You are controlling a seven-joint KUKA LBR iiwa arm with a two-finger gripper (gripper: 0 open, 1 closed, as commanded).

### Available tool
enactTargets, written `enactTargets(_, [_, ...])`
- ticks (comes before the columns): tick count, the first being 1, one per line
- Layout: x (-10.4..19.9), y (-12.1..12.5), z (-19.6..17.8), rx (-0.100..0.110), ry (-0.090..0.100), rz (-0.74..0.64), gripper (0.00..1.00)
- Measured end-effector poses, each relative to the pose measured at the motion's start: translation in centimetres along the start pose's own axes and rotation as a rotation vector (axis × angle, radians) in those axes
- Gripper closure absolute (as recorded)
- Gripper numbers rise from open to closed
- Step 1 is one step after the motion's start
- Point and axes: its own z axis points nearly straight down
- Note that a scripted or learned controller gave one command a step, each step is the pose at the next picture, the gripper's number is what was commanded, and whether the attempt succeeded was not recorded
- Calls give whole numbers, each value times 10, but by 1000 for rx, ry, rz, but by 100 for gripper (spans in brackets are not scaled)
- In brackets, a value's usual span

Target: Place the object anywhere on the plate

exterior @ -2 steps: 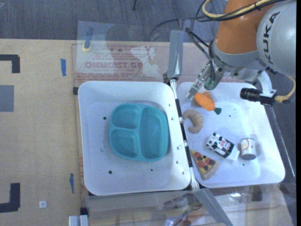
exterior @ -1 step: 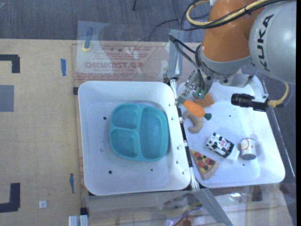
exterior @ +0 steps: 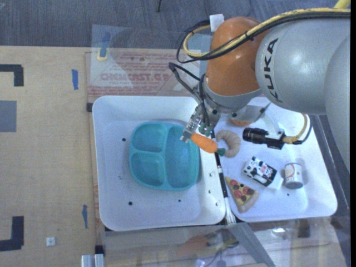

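Camera view, gripper (exterior: 190, 133) clamped on the left end of an orange toy carrot (exterior: 205, 144), centre frame, over the right rim of a teal divided plastic plate (exterior: 133, 161).

The plate (exterior: 164, 163) is logged as plain turquoise, the carrot (exterior: 204, 143) as orange, and both the left bin (exterior: 105, 149) and right bin (exterior: 320, 202) as white. A ring (exterior: 230, 141) is marked tan, a toy (exterior: 260, 171) blotched black and white, a can (exterior: 293, 174) cream with a reddish mark, and a pizza slice (exterior: 242, 192) tan dotted with red. The surface (exterior: 44, 166) is noted as pale brown with black corner marks (exterior: 14, 74) and blue tape strips (exterior: 74, 79); the arm (exterior: 311, 54) is grey with an orange band (exterior: 233, 54).
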Motion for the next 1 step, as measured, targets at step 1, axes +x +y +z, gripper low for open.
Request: enactTargets(1, [0, 0, 0, 0, 0, 1, 0])
